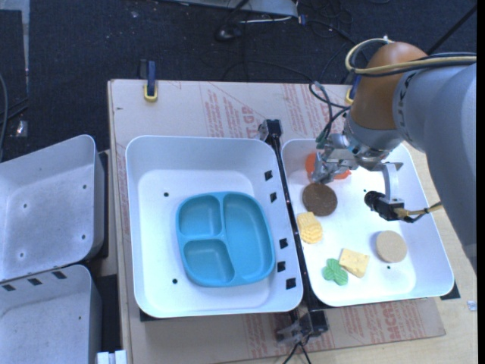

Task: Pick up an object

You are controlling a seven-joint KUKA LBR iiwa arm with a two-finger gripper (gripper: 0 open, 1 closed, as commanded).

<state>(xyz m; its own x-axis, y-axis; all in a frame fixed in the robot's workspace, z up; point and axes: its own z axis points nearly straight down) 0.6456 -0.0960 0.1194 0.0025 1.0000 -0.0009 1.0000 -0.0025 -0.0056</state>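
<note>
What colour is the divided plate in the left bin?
Light blue: the three-compartment plastic plate shows best in the camera view.

So the right bin (424, 279) has a handful of little play-food pieces scattered in it. There's a dark brown round disc (320, 200) lying flat near the bin's left wall, toward the back. Just behind it an orange-red piece (342, 174) pokes out, mostly hidden, so can't tell its shape. Right in front of the brown one is a yellow waffle-looking piece (309, 227), flat against the left wall. Further forward there's a small green leafy thing (335, 272) touching a pale yellow cheese-like wedge (354, 262). Off to the right of those sits a tan round cookie (391, 246), flat, apart from the rest.
</note>
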